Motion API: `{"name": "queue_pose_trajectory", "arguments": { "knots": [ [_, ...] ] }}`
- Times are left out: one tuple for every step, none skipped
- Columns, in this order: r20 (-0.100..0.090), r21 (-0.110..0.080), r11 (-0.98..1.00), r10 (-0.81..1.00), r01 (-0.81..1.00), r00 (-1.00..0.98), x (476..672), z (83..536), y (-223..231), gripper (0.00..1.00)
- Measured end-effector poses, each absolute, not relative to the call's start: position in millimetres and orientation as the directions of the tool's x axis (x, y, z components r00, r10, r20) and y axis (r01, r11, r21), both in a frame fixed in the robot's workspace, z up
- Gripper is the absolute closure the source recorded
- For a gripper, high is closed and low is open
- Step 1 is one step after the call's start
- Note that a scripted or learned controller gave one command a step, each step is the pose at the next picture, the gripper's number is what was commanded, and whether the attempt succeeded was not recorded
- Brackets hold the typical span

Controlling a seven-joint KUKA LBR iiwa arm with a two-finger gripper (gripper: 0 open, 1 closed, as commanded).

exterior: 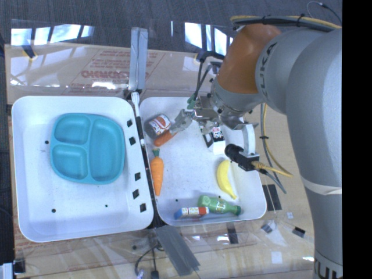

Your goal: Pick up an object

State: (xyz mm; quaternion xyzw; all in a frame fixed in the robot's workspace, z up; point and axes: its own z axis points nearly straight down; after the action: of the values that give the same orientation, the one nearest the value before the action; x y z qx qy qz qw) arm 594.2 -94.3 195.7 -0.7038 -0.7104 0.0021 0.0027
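Gripper (195, 116), finger state indiscernible, beside the can (158, 124) at the right bin's (256, 185) far-left corner; wall crowding risks a miss.

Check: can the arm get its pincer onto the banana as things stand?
Probably yes. The banana lies alone on the right bin's floor, apart from the green bottle and carrot. The pincer hangs over the same bin, nothing between them.

Glossy white plastic bins (75, 222), matt blue plastic tray (88, 147), smooth yellow plastic banana (225, 179).
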Motion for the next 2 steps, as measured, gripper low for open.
{"name": "queue_pose_trajectory", "arguments": {
  "knots": [
    [0.0,-0.005,0.071,0.997,0.997,-0.071,656.1,140,-119,0.0],
    [0.001,-0.006,0.122,0.992,0.992,-0.122,596.1,91,-124,0.0]
  ]
}}
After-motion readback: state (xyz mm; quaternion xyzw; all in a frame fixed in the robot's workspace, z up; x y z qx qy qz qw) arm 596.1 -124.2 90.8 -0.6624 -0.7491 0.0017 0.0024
